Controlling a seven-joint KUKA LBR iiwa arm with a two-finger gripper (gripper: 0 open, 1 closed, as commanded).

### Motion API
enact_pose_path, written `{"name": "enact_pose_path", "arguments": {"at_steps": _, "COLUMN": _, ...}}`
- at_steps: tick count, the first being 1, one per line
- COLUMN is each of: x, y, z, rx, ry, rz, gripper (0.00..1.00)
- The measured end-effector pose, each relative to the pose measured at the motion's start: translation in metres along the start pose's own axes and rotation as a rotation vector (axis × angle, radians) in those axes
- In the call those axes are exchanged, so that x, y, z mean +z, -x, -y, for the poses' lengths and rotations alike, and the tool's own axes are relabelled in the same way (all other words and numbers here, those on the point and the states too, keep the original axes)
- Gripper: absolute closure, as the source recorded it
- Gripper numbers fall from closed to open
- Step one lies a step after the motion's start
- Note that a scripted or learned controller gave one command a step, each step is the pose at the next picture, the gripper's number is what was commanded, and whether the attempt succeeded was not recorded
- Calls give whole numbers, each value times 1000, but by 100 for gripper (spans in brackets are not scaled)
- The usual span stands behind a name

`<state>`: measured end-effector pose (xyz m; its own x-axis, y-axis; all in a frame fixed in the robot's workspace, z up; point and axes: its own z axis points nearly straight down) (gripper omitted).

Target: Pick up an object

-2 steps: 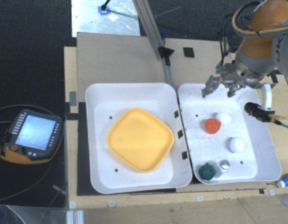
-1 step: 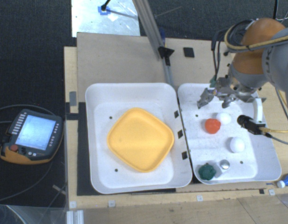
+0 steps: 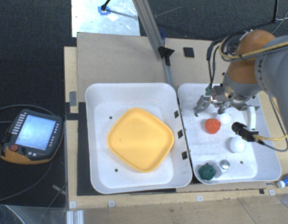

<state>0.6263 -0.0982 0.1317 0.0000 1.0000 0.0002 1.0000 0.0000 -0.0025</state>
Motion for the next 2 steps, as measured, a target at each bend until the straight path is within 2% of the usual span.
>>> {"name": "enact_pose_path", "arguments": {"at_steps": 1, "x": 43, "y": 0, "z": 0, "rx": 0, "ry": 1, "rz": 0, "gripper": 0}}
{"name": "enact_pose_path", "arguments": {"at_steps": 2, "x": 30, "y": 0, "z": -1, "rx": 0, "ry": 5, "rz": 0, "gripper": 100}}
